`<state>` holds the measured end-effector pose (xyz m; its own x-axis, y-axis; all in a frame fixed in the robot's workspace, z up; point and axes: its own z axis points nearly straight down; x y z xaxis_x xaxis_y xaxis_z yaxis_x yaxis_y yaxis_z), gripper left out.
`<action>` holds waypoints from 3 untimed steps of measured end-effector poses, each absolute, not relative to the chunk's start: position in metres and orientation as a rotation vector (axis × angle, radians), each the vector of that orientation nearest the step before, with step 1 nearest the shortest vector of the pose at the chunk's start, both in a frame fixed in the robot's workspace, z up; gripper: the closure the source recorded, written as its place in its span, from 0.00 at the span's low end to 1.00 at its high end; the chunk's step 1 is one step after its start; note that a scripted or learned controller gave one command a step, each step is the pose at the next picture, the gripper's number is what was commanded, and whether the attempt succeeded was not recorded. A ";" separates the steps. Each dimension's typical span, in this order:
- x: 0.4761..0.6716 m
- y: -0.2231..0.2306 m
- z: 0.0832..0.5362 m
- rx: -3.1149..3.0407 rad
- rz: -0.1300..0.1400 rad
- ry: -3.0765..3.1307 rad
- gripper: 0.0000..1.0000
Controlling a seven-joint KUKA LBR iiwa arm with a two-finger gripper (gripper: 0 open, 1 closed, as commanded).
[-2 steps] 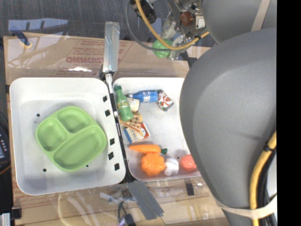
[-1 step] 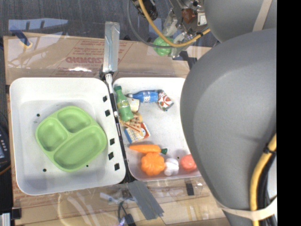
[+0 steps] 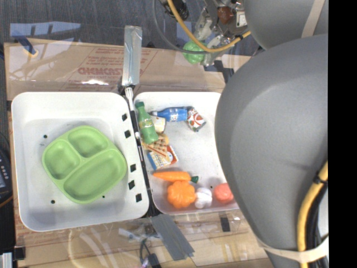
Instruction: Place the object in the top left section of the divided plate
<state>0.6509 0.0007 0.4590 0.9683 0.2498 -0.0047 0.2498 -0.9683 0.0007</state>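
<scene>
A green object (image 3: 193, 53) hangs at the gripper (image 3: 201, 38), its hold impossible to tell, well apart from the divided plate (image 3: 51, 175); a loose hold could drop it short.

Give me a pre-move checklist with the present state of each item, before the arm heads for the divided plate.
1. Green object at the pincer, above the bench behind the bins: ok.
2. Object seated between the fingers: cannot tell.
3. Green divided plate flat in the left bin: ok.
4. Plate's top left section bare: ok.
5. Carrot, green bottle and other items in the right bin: ok.
6. Right bin's right side, behind the arm: cannot tell.
</scene>
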 end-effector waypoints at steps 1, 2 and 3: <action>0.651 0.002 0.468 3.115 -0.010 0.403 1.00; 0.646 -0.004 0.441 3.126 -0.010 0.323 1.00; 0.646 -0.003 0.450 3.125 -0.013 0.330 1.00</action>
